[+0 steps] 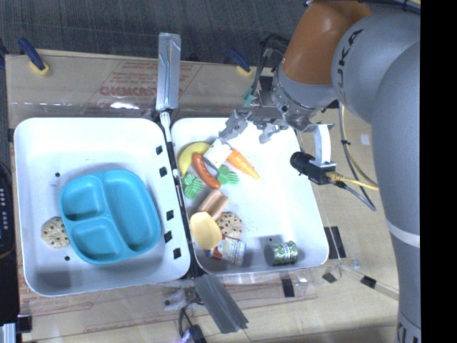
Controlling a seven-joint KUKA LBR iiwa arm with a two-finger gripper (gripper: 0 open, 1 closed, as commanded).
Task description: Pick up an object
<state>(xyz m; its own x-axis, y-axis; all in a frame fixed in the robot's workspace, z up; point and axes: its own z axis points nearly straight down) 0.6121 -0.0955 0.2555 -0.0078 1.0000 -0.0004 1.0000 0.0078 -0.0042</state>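
Observation:
My gripper (250,129) hangs over the far part of the right bin (303,199), its fingers spread open with nothing between them. Just below it lie an orange carrot (242,163), a small white block (218,152), a yellow banana (190,156) and a red sausage (206,171). Green toy pieces (193,186) sit beside these. Nearer the front lie a tan sausage (212,203), a cookie (230,224), a pale yellow round piece (205,230), a small labelled can (230,251) and a green can (284,251).
The left bin (36,148) holds a blue divided plate (108,215) and a cookie (51,231) at its left side. A metal divider bar (168,70) stands between the bins at the back. The arm's grey body fills the right side.

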